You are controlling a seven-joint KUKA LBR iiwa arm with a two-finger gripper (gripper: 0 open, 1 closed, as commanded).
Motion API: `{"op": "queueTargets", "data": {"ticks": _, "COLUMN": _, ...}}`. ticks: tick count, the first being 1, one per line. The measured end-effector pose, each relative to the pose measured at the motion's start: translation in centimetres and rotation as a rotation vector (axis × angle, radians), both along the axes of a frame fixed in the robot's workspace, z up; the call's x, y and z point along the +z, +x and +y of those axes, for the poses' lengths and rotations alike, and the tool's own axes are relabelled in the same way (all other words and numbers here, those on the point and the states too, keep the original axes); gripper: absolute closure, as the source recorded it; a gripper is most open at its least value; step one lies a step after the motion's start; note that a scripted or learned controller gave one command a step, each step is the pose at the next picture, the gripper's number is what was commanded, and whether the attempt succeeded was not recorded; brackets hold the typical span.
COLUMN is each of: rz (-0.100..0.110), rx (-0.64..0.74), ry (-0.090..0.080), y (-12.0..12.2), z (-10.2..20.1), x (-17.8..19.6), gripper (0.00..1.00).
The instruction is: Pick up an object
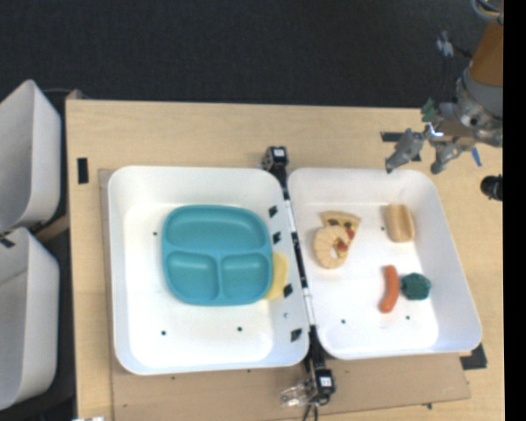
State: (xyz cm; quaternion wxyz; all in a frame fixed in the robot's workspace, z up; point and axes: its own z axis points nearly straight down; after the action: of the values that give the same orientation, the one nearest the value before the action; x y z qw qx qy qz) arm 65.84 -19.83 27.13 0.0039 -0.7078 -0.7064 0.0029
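My gripper [423, 158] hangs over the far right corner of the right bin [368, 340], its two fingers spread open with nothing between them. Below it in that bin lie a bun-like bread roll [399, 222], a pizza slice [335, 239], an orange-red sausage [388, 288] and a small dark green lump [415, 286]. The roll is the nearest of them to the gripper. None of them touches the fingers.
The left bin [140, 340] bears a teal divided plate [217, 254] with a yellow piece [280, 275] tucked under its right edge. Black clips [274, 157] join the bins along the middle seam. White chair-like shapes [13, 235] stand at the far left.
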Motion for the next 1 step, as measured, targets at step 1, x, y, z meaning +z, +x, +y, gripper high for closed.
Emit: {"op": "queueTargets", "data": {"ticks": 1, "rz": -0.012, "rx": 0.002, "ry": -0.002, "y": 0.21, "z": 0.05, "x": 0.76, "gripper": 0.00}}
